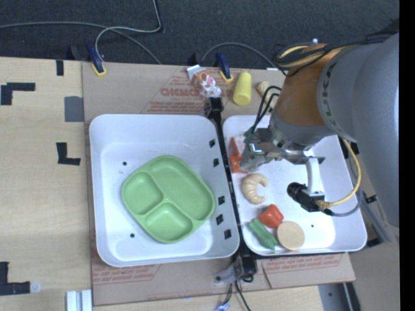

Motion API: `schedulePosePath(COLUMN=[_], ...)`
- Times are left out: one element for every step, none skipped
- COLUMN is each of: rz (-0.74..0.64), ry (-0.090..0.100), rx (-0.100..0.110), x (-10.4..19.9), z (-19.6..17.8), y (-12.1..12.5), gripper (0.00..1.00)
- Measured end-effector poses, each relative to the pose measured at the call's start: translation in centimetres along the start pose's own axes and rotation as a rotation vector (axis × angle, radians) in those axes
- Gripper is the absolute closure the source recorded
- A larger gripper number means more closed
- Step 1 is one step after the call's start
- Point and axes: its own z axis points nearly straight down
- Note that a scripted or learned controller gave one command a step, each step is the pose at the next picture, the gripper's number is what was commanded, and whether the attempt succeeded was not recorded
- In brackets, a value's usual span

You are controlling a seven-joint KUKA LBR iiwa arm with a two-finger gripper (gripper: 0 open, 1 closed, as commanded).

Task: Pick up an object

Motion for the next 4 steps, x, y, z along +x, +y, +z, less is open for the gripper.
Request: schedulePosePath(rz=[0.0, 0.001, 0.003, 0.003], ry=[-0.001, -0.001, 0.001, -0.002], rx=[0.001, 0.001, 0.003, -0.004], x=[0.0, -4.1, -8.2, -6.8], z=[0.0, 0.0, 7.8, 9.8], y=[0.0, -0.6, -7.0, -7.9], gripper=[0.0, 0.0, 0.0, 0.0])
